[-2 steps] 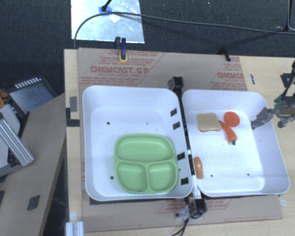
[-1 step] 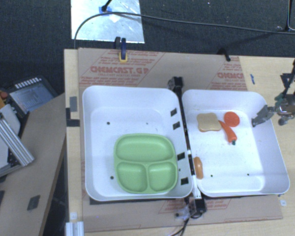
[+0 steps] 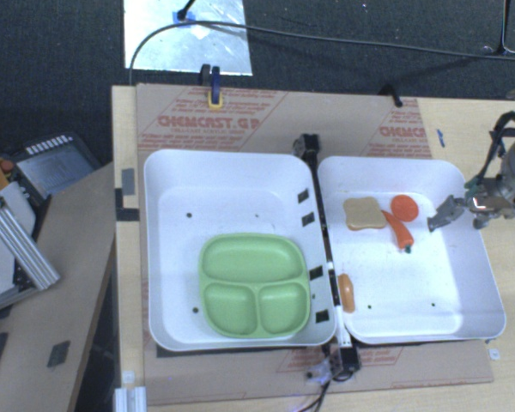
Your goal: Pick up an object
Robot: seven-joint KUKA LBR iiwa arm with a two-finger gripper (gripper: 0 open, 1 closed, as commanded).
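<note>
2 white bins sit side by side: the left bin (image 3: 167, 196) holds a green divided plate (image 3: 254, 284), the right bin (image 3: 463, 312) a toast slice (image 3: 364, 214) beside an orange spoon (image 3: 401, 215); the gripper (image 3: 451, 211) hovers nearby.

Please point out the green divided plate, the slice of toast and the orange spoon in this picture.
Green divided plate (image 3: 254, 283), camera view, ridge where its compartments meet.
Slice of toast (image 3: 364, 214), camera view, middle of its top face.
Orange spoon (image 3: 402, 206), camera view, its round bowl.
</note>
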